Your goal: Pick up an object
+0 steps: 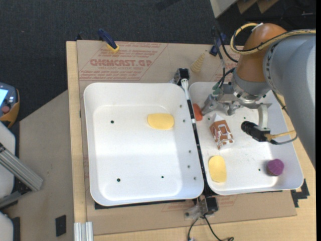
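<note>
Cardboard-topped bench point(130, 59), two white bins. Gripper point(218, 104) low over right bin point(291, 177), open or closed impossible to tell; perhaps lining up on brown-and-white block point(221, 134) just beside. Yellow lump point(217, 168) farther out, purple ball point(274, 167) well apart.

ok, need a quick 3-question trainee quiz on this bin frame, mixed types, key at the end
1. True or false: the left bin holds one yellow piece.
2. Which item lies nearest the right bin's front right corner? A) purple ball B) orange-and-white block C) second yellow piece
3. Fill in: the arm hangs over the ___ bin.

Key: 1 true; 2 A; 3 right
</note>
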Motion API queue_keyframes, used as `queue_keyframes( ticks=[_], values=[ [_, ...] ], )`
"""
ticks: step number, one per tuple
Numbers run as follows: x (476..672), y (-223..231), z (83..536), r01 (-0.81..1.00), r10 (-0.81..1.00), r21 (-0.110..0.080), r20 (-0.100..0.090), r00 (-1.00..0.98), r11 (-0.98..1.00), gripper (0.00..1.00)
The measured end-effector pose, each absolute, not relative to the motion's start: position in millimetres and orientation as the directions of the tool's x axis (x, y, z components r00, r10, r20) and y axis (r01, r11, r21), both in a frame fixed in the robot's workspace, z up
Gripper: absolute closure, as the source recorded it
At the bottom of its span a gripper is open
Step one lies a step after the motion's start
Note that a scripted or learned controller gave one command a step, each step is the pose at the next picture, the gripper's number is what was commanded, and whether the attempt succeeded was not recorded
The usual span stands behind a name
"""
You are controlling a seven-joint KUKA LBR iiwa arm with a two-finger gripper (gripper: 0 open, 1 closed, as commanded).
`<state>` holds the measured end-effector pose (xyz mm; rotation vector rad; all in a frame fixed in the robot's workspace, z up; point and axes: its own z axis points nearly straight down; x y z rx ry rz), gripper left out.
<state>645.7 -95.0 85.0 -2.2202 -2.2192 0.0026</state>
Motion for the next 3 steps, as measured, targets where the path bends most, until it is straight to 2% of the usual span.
queue_keyframes(
  ticks=[1,2,3],
  values=[
    [596.8,-94,84,1.000,1.000,-0.006,0.002,0.002,-0.002,0.00],
    [599.7,-94,96,1.000,1.000,0.001,0.000,0.001,-0.001,1.00],
    [666.9,-50,192,1.000,1.000,0.016,0.000,-0.007,0.007,1.00]
  ],
)
